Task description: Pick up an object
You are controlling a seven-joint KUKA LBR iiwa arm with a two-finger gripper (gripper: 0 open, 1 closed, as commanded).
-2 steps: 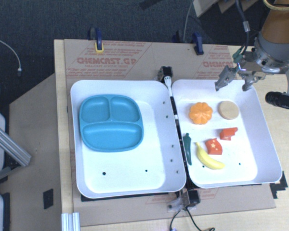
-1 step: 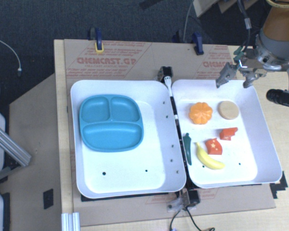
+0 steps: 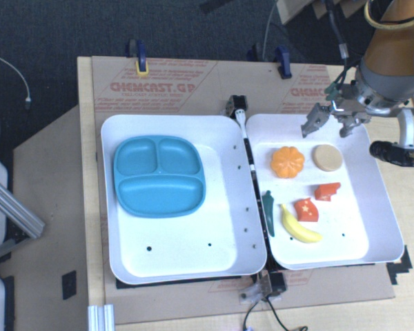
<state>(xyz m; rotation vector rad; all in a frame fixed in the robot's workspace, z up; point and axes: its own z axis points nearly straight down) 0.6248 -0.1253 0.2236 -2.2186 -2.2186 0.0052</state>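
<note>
From the overhead camera: the gripper hangs over the far end of the right bin, fingers spread wide with one finger angled out toward the bin divider, and nothing between them. No contact with any object yet. Directly below and toward the camera from the tool sits the tan round piece, the nearest candidate; the orange pumpkin lies just beside it, off toward the divider side. Farther out from the tool come two red pieces and the banana (long axis running diagonally). The move looks like a short drop forward onto the tan round piece.
</note>
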